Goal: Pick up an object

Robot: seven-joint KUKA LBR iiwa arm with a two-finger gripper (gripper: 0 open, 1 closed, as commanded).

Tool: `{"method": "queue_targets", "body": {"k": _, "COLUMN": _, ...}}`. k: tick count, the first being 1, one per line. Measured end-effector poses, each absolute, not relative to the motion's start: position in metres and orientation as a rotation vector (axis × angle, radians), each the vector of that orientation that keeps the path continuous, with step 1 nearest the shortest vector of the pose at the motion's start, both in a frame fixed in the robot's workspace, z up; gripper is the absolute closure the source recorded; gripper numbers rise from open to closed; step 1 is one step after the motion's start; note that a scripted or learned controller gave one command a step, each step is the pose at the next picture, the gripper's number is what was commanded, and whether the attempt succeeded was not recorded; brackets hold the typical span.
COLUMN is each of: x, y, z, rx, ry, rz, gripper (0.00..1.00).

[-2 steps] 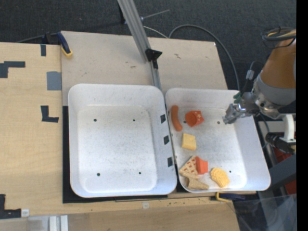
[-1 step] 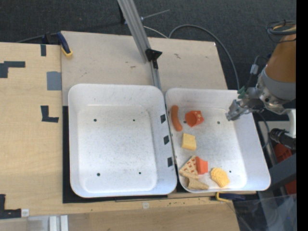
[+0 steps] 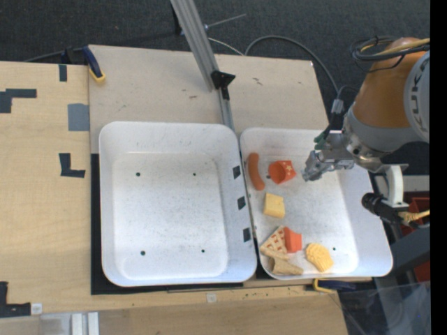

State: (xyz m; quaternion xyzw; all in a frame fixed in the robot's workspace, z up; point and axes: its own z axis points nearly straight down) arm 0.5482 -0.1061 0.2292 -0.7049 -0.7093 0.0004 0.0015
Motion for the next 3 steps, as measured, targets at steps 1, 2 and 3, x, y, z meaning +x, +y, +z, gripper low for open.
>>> {"method": "queue_targets", "body": {"k": 1, "x": 0.533, "y": -0.058, "z": 0.223, "rx": -2.213, "ry": -2.225, "rz": 0.002, "gripper": 1.0}}
{"method": "queue_targets", "body": {"k": 2, "x": 0.533, "y": -0.012, "z": 0.218, "rx": -2.212, "ry": -2.226, "rz": 0.001, "gripper": 1.0}}
{"method": "queue_targets", "body": {"k": 3, "x": 0.531, "y": 0.047, "z": 0.213, "rx": -2.21, "ry": -2.227, "rz": 0.002, "gripper": 1.0}}
